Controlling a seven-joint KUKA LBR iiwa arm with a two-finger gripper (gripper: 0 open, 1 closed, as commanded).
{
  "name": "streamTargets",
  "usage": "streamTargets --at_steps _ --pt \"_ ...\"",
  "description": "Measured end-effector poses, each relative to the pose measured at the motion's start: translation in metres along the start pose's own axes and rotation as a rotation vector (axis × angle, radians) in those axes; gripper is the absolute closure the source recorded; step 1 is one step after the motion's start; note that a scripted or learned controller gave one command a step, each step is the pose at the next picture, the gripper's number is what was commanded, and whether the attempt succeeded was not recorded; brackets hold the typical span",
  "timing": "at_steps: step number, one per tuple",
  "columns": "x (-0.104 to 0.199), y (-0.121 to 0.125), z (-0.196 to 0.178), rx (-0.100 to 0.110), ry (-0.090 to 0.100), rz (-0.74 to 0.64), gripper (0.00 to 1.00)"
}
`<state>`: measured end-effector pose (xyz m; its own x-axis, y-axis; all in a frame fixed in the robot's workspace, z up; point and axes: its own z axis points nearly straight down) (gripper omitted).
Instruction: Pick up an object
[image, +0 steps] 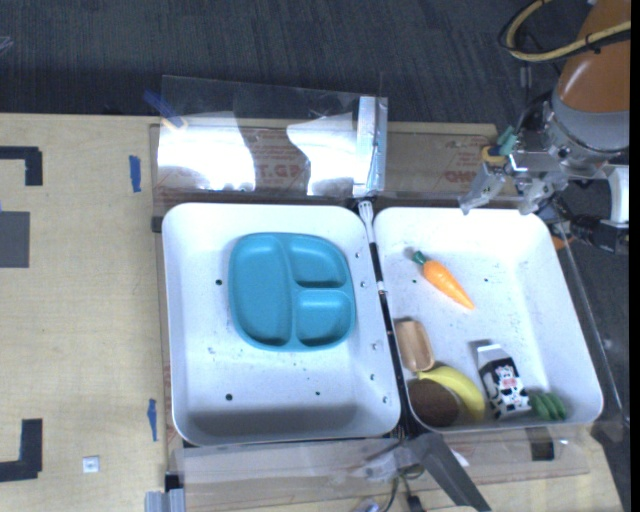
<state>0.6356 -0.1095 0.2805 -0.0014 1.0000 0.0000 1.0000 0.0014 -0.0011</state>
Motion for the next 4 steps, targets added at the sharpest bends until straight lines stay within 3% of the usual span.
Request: streamTargets --at_steps 1,2,3,4 --pt "0.002 0.014 -0.032 -0.006 -0.001 0.198 0.0" --pt "0.023 -0.019 0.099 0.008 0.0 0.065 0.0" --pt "0.008 -0.012 0.193 -0.006 -0.001 -0.254 0.0" --pt "0.007 -0.01 0.181 -0.014 -0.003 -0.252 1.0"
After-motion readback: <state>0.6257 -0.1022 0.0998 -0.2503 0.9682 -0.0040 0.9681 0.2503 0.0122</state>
